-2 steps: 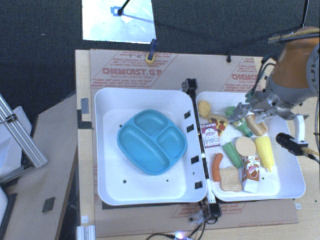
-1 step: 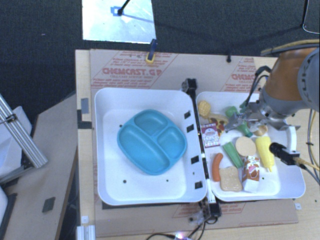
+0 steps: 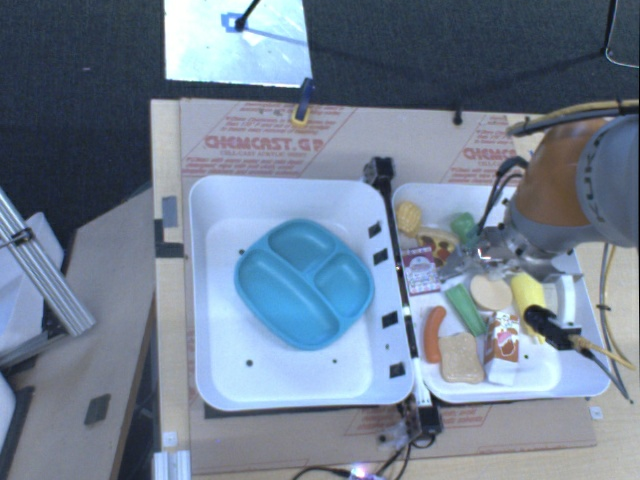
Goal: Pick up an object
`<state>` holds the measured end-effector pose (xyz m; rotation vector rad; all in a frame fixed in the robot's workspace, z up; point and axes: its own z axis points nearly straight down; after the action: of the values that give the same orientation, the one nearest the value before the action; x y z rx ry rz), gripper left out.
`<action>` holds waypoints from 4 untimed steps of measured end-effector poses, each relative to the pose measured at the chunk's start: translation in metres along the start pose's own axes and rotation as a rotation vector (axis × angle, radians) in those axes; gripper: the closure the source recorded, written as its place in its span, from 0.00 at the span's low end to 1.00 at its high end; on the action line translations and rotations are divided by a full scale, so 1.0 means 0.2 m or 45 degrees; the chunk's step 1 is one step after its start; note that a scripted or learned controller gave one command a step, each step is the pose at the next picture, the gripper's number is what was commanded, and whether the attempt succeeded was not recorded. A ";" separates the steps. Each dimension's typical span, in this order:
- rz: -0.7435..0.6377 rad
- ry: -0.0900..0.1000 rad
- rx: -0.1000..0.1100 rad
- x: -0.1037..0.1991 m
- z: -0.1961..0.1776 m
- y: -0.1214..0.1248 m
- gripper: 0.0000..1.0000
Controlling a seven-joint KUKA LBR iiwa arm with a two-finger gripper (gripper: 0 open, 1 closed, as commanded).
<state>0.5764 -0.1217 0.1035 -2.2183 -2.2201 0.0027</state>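
Reaching in from the right over the right bin [image 3: 575, 373]: grey arm with orange band, gripper [image 3: 479, 256] low among the toy food, just above a round beige disc [image 3: 490, 293] and beside a green piece [image 3: 462, 228]. Cannot tell whether open or closed, nor whether clamped on anything. Lying around it in the same bin: yellow corn [image 3: 408, 215], pizza slice [image 3: 437, 240], red-and-white packet [image 3: 422, 269], green cucumber [image 3: 464, 310], yellow fruit [image 3: 527, 293], orange sausage [image 3: 433, 334], bread slice [image 3: 461, 359], small carton [image 3: 503, 347]. In the left bin [image 3: 215, 368], well apart from the gripper, a blue divided plate [image 3: 303, 283].
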 end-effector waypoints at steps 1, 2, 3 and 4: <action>0.002 -0.007 -0.010 -0.01 0.08 0.01 0.00; 0.002 -0.004 -0.014 -0.01 0.03 0.01 1.00; -0.002 -0.003 -0.013 -0.05 -0.22 0.05 1.00; -0.004 -0.004 -0.016 -0.05 -0.54 0.05 1.00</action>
<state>0.5866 -0.1320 0.2121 -2.2225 -2.2310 -0.0079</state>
